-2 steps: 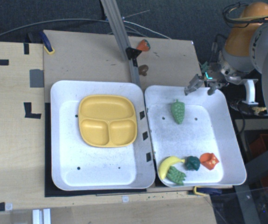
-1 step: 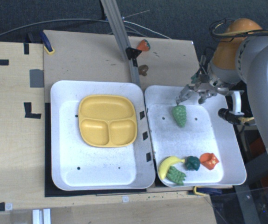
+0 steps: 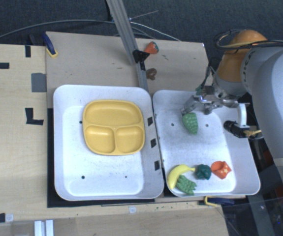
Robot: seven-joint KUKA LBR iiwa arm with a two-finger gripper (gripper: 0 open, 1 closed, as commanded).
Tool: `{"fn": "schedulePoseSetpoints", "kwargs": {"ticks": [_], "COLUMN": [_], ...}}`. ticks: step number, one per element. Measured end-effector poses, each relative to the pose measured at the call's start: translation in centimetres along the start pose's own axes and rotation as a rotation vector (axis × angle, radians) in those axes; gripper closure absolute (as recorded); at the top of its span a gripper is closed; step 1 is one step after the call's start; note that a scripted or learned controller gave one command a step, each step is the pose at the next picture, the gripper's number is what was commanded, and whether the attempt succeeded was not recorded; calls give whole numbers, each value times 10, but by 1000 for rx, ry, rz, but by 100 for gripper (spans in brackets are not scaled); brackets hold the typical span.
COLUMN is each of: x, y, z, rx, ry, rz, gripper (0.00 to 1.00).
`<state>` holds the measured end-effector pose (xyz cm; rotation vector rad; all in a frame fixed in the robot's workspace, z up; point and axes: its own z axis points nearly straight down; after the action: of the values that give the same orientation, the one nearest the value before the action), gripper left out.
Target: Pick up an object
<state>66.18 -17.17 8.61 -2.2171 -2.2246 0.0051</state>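
Note:
My gripper [image 3: 199,105] hangs over the far part of the right bin [image 3: 205,149], on the grey arm with its orange band coming in from the right. A bumpy light-green toy vegetable [image 3: 190,123] is just below and left of the gripper tip, touching or nearly touching it; I cannot make out whether it is gripped. At the near edge of the same bin lie a yellow banana [image 3: 176,173], a green leafy piece [image 3: 185,185], a dark green broccoli [image 3: 203,171] and an orange-red pepper [image 3: 221,169].
The left bin [image 3: 67,151] holds a yellow divided plate [image 3: 114,127]. A slanted metal post [image 3: 124,28] rises behind the bins, with an orange clamp [image 3: 152,47] beside it. Black cables run along the bench's far edge.

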Motion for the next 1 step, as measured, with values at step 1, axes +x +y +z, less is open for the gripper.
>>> {"fn": "schedulePoseSetpoints", "kwargs": {"ticks": [1], "x": [0], "y": [1], "z": [-13], "rx": [-1], "ry": [-1], "rz": [-2], "gripper": [100]}}
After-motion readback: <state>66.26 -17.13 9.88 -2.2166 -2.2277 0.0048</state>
